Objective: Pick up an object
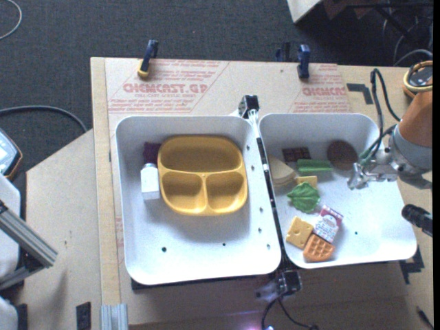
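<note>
**Hand poised over the right bin, toy food clustered to its left**

The hand (359, 177) is seen low over the right bin (385, 232), close to that bin's right wall, reached in from the right by the grey arm (412, 153). Whether it is spread or pressed together cannot be told, and nothing is seen pinched in it.

All places below are given relative to the hand. Just to its upper left a brown round piece (340, 154) is lying near the far wall. Further left a green bar (315, 166) is found, with a dark chocolate-like slab (296, 154) beyond it and a tan wedge (280, 172) against the bin's left wall. Below the green bar a small yellow block (306, 181) and a green leafy piece (304, 197) are placed, touching or nearly so. Lower left, a pink and white packet (328, 224) is lying beside a yellow cheese slice (299, 232) and an orange waffle (317, 248); these three are packed closely together. A bare patch of bin floor is left directly below the hand.

Far to the left, past the shared rim, the left bin (137, 253) is occupied by a yellow divided tray (202, 174), with a small white bottle (150, 181) and a dark purple item (151, 150) tucked at the tray's left side. Both bins are carried on the desk (110, 205).
</note>
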Tool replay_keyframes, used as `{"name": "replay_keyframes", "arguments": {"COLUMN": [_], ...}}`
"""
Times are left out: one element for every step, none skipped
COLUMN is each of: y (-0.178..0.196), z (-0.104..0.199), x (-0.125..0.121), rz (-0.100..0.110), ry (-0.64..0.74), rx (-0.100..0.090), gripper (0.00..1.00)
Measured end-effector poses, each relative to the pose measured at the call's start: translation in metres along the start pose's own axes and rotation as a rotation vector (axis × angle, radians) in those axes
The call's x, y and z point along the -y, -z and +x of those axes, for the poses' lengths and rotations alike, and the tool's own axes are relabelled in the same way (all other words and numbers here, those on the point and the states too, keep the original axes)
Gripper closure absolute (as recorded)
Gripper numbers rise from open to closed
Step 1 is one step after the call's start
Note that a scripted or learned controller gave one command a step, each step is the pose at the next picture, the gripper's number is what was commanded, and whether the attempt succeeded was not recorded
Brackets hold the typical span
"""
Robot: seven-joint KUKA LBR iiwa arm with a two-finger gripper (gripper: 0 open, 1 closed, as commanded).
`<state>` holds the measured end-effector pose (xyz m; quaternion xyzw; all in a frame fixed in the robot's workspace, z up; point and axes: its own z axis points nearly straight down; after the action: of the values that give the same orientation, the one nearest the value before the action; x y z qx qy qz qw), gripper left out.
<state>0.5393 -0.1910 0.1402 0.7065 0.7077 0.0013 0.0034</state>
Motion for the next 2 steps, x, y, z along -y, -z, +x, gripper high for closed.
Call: {"name": "replay_keyframes", "arguments": {"y": [0.064, 0.086], "z": [-0.002, -0.002], "x": [0.001, 0.000], "rz": [-0.002, 0.001], "ry": [0.000, 0.000], "rx": [0.001, 0.000], "gripper": [1.00, 1.00]}}
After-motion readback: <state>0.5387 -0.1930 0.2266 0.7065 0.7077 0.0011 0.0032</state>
